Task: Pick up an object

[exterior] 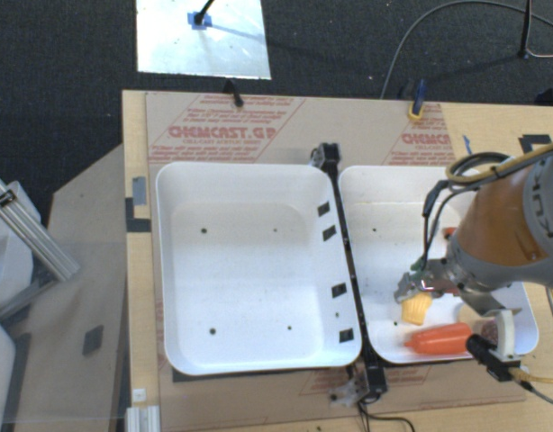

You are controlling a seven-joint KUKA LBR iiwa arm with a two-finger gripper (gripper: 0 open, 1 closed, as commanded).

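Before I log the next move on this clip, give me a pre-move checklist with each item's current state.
1. Tool over the right bin: ok.
2. Target nearby: yellow object just below the tool: ok.
3. Object already held: cannot tell.
4. Orange object lies close beside the yellow one, may crowd the grasp: not ok.
5. Cables looping off the arm, free of the bin: cannot tell.

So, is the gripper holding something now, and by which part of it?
It cannot be told. The gripper is low in the right white bin, just above the small yellow block; no thing shows between its fingers.
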